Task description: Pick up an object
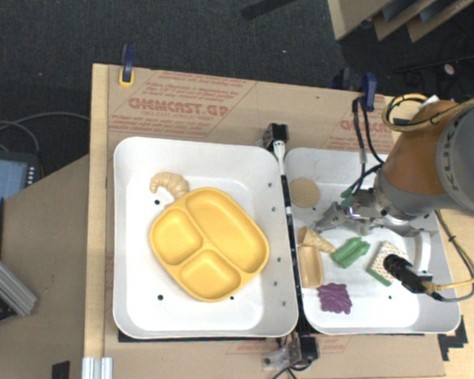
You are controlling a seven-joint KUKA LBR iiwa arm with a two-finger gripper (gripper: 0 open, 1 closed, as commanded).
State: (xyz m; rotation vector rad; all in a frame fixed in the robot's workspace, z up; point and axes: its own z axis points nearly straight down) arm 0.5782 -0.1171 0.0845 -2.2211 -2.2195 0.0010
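Brown printed board covers the bench (pixel 227 102), with dark carpet beyond it at 12 o'clock. Two white bins sit side by side on it. At 9 o'clock, the left bin (pixel 129 217) holds a yellow divided plate (pixel 208 244), with a pale croissant (pixel 168 185) touching its rim at the plate's 11 o'clock.

My gripper (pixel 345 216) hangs over the right bin (pixel 373 322), toward its upper middle; whether it is spread or closed I cannot tell (the wrist hides too much from this angle), and nothing shows clamped in it.

A green block (pixel 350 252) lies just beside the gripper at its 6 o'clock. A tan wedge (pixel 315 240) lies at its 7 o'clock, a round tan disc (pixel 305 191) at its 10 o'clock. A purple cluster (pixel 335 298) lies further off at 6 o'clock, near the bin's front wall.
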